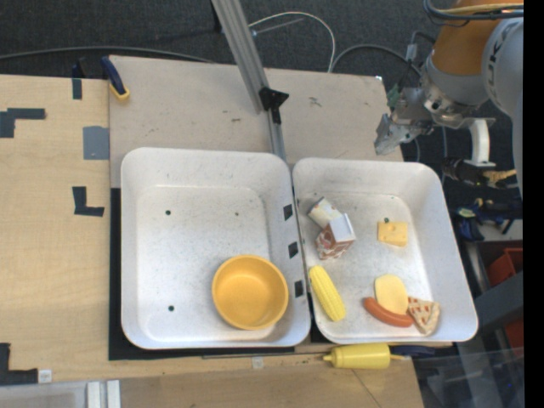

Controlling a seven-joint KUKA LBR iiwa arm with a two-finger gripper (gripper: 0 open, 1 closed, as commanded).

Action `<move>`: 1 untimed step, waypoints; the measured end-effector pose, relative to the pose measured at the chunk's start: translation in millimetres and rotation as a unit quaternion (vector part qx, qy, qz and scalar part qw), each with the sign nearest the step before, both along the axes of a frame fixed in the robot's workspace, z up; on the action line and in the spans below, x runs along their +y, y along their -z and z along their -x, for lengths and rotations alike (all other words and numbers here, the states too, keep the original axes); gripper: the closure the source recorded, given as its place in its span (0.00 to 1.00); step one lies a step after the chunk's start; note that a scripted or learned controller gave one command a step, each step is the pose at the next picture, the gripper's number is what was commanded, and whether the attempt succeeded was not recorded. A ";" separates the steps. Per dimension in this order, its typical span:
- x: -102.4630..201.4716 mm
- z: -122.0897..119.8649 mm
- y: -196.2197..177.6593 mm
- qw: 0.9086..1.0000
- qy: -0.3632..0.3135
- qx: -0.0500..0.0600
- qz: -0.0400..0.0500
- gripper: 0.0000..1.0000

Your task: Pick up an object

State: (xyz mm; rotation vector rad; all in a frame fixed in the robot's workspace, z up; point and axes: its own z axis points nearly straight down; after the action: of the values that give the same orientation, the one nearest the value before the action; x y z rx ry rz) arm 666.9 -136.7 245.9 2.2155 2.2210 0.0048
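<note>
We judge the task barely begun: nothing has been lifted, and every candidate lies in a bin. The right bin (442, 228) holds a small carton (333, 232) toward its far left, a cheese cube (393, 233) to the carton's right, a corn cob (326, 292) at the near left, and a cluster at the near right: a yellow slice (392, 293) touching a sausage (388, 313), with a pizza wedge (423, 314) just beside them. The left bin (136, 228) holds a yellow bowl (249, 291) at its near right. A yellow mustard bottle (363, 356) lies on the bench just outside the right bin's near edge.

The claw (393, 133) hangs beyond the far right corner of the right bin, over the bench, not over any object. Whether it is spread or closed we cannot tell from this angle; the tip is small and dark against the background. We see nothing between its tips and it touches none of the objects.

What is left, as we read it, is the whole job: travel over a bin, descend on one item, close and lift. The cheese cube and carton lie nearest the claw.
</note>
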 end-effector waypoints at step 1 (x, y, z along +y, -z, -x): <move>48.0 12.2 -4.2 1.000 -0.002 0.003 -0.001 1.00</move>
State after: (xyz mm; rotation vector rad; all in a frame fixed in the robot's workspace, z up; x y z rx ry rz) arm 654.7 -88.7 250.1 2.2163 2.2291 0.0004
